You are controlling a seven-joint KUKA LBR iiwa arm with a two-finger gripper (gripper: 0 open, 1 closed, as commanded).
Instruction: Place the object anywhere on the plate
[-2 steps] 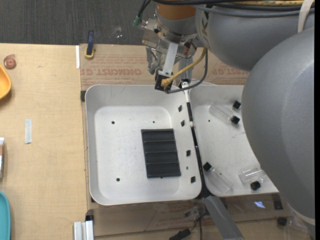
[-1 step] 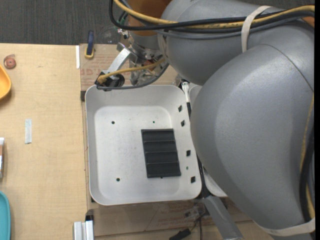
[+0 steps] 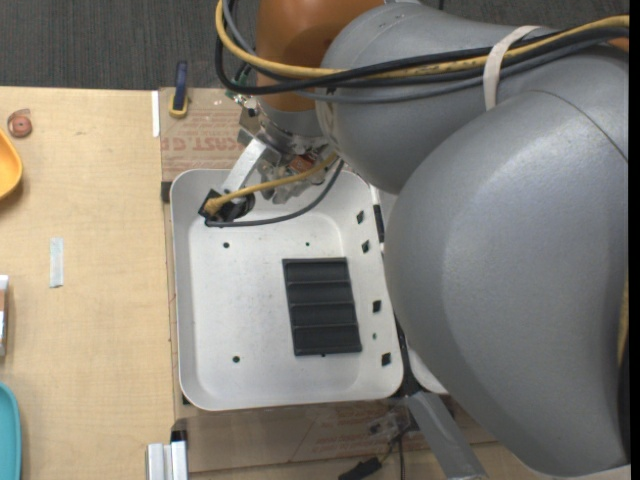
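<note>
The grey arm [image 3: 500,218] of a KUKA robot is looming closest to the lens, covering the right half of the scene and overhanging the right rim and far right corner of a shallow white bin [image 3: 200,368]. Its orange band [image 3: 300,18] is sitting at the top of the view, and below it the tool [image 3: 283,163] is hanging over the bin's far end; the wrist is hiding whether it is wide or narrow, so that cannot be told. A black ribbed block [image 3: 322,306] is lying flat on the bin floor just right of centre, its long sides running along the right wall, touching no wall and lying well apart from the tool. Bare white floor is stretching to the block's left and between the block and the far wall, leaving the most open room there. The bin is resting on cardboard [image 3: 200,133] beside a pale wooden desk [image 3: 100,348]. At the desk's left edge, an orange-yellow rim [image 3: 6,168] and a teal rim [image 3: 6,433] are each showing partly, cut off by the frame. A small reddish disc [image 3: 18,123] and a pale strip [image 3: 56,263] are lying near them.
</note>
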